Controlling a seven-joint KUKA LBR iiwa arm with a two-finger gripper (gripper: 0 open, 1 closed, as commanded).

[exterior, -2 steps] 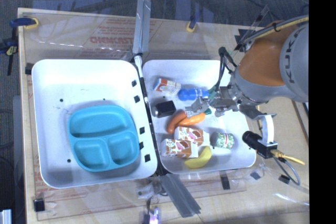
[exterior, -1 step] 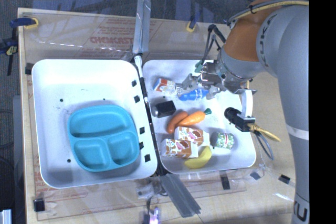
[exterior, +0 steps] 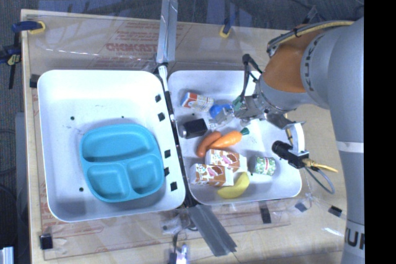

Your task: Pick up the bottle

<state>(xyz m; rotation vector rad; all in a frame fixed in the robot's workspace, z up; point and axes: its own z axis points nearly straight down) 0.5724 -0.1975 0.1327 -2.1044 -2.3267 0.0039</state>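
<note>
One bottle (exterior: 218,112) lies in the right bin (exterior: 281,185), just above the carrot (exterior: 218,141), long axis running left-right. The hand (exterior: 242,105) hovers at its right end; its grip state I cannot tell.

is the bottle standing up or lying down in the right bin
Lying down. The bottle, with its blue cap, rests on its side on the right bin floor near the carrot, beside the tool.

The arm's wrist (exterior: 278,80) hides the pincer (exterior: 242,107) fingers and part of the bottle (exterior: 219,112).
</note>
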